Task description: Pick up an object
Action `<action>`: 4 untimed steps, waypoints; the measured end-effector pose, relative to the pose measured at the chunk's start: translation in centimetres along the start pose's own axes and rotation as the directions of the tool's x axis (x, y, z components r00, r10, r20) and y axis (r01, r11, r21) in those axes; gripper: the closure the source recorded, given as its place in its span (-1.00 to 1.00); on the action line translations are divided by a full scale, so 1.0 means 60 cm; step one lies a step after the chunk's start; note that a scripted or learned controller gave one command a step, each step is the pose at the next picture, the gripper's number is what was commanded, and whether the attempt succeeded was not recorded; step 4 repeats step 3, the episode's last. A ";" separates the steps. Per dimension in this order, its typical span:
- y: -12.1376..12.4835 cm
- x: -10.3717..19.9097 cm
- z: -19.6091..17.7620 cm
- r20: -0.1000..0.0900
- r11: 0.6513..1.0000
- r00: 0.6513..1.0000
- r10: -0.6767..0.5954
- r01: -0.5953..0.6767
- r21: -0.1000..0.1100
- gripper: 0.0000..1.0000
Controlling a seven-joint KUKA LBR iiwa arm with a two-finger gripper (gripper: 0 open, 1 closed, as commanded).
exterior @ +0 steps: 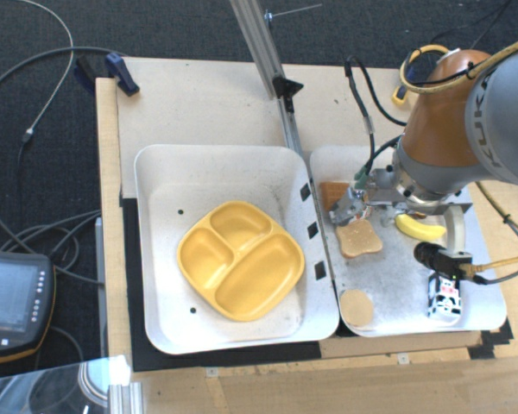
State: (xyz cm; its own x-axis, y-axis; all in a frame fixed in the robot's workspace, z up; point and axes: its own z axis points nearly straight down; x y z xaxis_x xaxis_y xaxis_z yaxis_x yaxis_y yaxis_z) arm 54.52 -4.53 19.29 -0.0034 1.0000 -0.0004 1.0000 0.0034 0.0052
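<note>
Robotics lab; bench on dark carpet, loose cables, teach pendant

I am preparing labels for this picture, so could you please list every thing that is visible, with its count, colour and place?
Bins: two, white, side by side on the bench.
Divided plate: one, yellow, in the left bin.
Toast-shaped slice: one, tan, right bin, under the gripper.
Brown piece: one, right bin, near the divider.
Round disc: one, tan, right bin, front edge.
Banana: one, yellow, right bin.
Small carton: one, white with black patches, right bin.
Clamp: one, blue, bench's far left corner.
Arm: one, grey and orange.
Gripper: one, above the slice.
</note>
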 end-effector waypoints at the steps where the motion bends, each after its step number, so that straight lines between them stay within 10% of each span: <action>1: -0.003 0.000 -0.018 -0.001 1.000 1.000 0.001 -0.001 0.003 1.00; 2: 0.118 0.077 0.002 -0.002 1.000 1.000 -0.004 0.004 0.001 1.00; 4: 0.076 0.157 0.001 -0.003 1.000 1.000 -0.003 0.003 0.010 1.00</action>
